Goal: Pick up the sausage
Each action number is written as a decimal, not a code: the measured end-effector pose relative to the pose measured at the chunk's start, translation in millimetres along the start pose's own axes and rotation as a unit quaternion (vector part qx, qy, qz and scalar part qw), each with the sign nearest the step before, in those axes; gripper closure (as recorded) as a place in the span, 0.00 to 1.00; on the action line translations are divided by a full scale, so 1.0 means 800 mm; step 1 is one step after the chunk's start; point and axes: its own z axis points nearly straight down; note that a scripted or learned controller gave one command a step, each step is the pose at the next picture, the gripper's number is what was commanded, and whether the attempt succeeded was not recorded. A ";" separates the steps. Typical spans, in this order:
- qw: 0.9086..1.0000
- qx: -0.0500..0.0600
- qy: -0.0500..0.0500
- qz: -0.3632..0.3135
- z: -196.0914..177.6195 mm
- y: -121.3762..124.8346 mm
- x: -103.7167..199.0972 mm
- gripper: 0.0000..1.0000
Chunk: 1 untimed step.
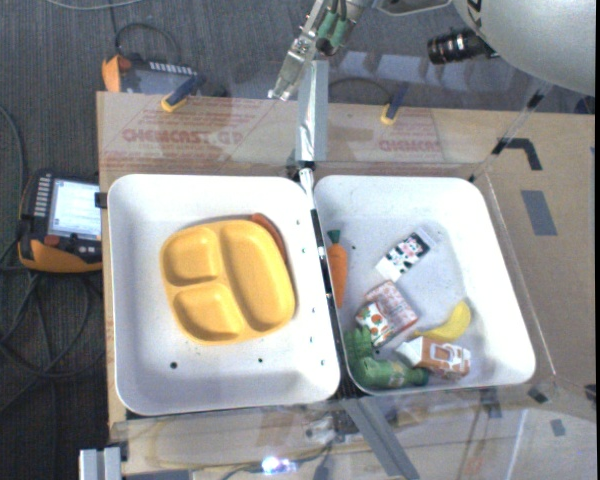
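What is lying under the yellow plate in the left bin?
A reddish-brown sausage sticks out at the far edge of the yellow plate. The plate covers the rest of it.

yellow tray [228, 280], carrot [337, 268], banana [454, 321], perhaps juice carton [387, 313]

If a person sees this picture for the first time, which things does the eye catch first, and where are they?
First comes the yellow tray, with three compartments, lying in the left bin. A reddish-brown sausage peeks out from behind its upper right edge. The right bin holds a heap of small items, among them a carrot along the left wall and a banana at the right, while the arm hangs above the bench at the top right.
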 end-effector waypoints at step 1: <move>1.000 0.000 0.000 0.000 -0.010 0.002 -0.001 1.00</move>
